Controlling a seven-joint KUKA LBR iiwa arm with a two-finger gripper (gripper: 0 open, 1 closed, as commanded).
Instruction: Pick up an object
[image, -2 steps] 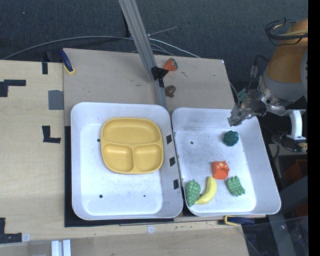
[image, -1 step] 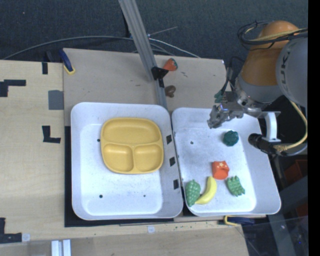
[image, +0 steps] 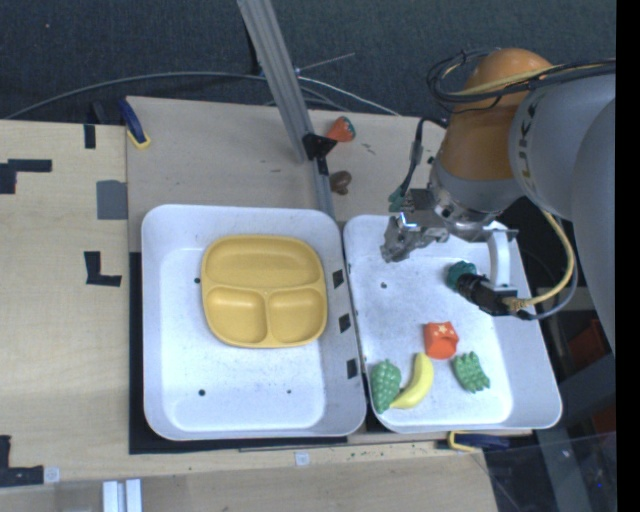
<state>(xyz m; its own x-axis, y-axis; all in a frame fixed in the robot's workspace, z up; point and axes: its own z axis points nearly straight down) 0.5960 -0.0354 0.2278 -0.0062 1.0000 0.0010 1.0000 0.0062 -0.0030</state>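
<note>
Two shallow white bins sit side by side on the bench: the left bin carries a yellow divided plate, lying flat with its single wide compartment toward the far side and its two smaller compartments toward the near side, while the right bin holds a small cluster of toy food near its front edge. Among these, the toy banana lies on the bin floor with its long axis running on a diagonal, its upper tip pointing toward the far right and its lower end curving toward the near left. Touching that lower end on the left is a green bumpy toy fruit, which cannot be identified more closely. Just above the banana's upper tip sits a red-orange toy vegetable, and just beside that, toward the right, lies a second green leafy-looking piece. The gripper hangs over the far left corner of the right bin, well apart from the toy cluster, with nothing between its fingers; whether those fingers are spread or closed cannot be told from this angle. Beyond the bins, a small orange object and a brown one rest on the bench.
</note>
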